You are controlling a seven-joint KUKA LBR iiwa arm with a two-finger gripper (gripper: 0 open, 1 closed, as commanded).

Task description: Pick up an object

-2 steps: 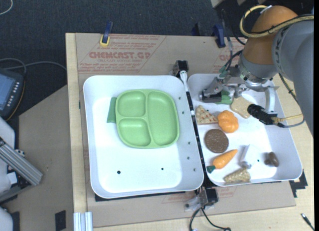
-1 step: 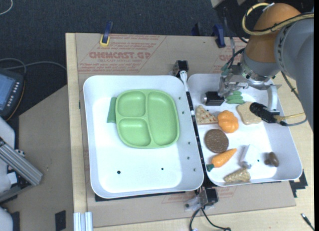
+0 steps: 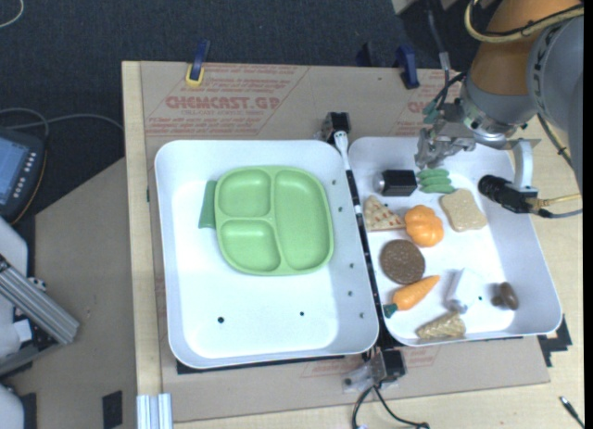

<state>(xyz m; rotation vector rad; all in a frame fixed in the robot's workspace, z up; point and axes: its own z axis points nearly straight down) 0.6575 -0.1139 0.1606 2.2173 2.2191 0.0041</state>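
Observation:
My gripper [image 3: 431, 158] hangs over the back of the right bin [image 3: 530, 260], just above a small green pod-shaped thing [image 3: 434, 180]. A black block [image 3: 397, 182] lies just left of the pod. In front of them are a pale bread slice [image 3: 461, 210], an orange fruit [image 3: 423, 225] and a tan triangular cracker [image 3: 380, 215]. Nearer the front lie a round brown cookie [image 3: 402, 260], a carrot [image 3: 414, 293], a small metal piece [image 3: 453, 290], a dark brown lump [image 3: 505, 296] and a tan wedge [image 3: 441, 327].
The left bin [image 3: 185, 307] holds a green divided plate [image 3: 273, 219] toward its back. A black divider rail [image 3: 357, 233] runs between the two bins. The arm comes in from the upper right, over the right bin's back corner.

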